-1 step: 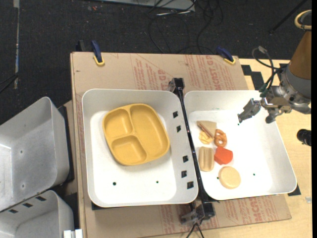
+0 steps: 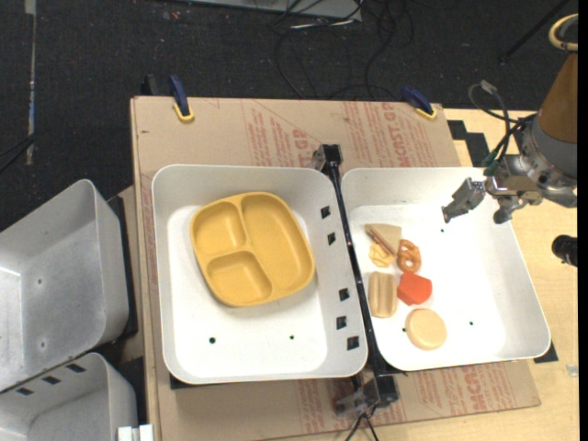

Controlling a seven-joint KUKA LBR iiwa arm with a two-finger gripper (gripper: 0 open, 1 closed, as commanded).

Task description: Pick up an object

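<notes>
Camera view looks down on two white bins side by side. Going from left to right, the left bin (image 2: 175, 338) comes first. A yellow plate (image 2: 251, 246) with three sections lies in it, a bit toward 11 o'clock from the bin's middle.

Next is the right bin (image 2: 514, 274). A small pile of toy food sits near its left wall, at about 8 o'clock from the bin's middle. At the top of the pile is a tan wedge (image 2: 386, 237) with a brown stick on it. Just beside it at 4 o'clock is an orange pretzel (image 2: 409, 255). Below are a tan block (image 2: 382, 294) and a red piece (image 2: 414, 288), touching or almost touching. At the bottom lies a round tan cookie (image 2: 426, 329), a little apart from the rest.

Up at 2 o'clock of this bin hangs the gripper (image 2: 482, 200). Its two dark fingers are spread apart with nothing between them. It is well apart from the food.

All the food looks small, light and hard, maybe a bit slippery. The cookie seems the easiest one to take, since it has room around it. Pinching it across its round sides should work best.
</notes>
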